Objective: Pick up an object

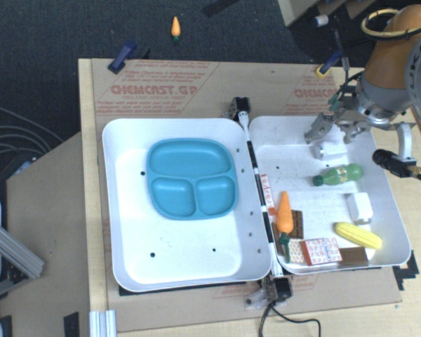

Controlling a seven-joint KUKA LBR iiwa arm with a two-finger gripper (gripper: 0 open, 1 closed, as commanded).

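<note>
The gripper (331,133) is hanging over the far end of the right bin (400,220), fingers spread wide and holding nothing. A small white block (332,149) is lying just beneath them. Closing off-centre risks nudging it away. Nearby, the green bottle (337,175) is lying on its side, smooth and rounded, likely to roll.

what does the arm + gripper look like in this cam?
The arm enters from the right: a rounded orange band above a grey wrist section. A yellowish cable loops over its top, with a thin dark cable running beside it. The gripper is grey metal with light-coloured fingers, standing over the right bin.
</note>
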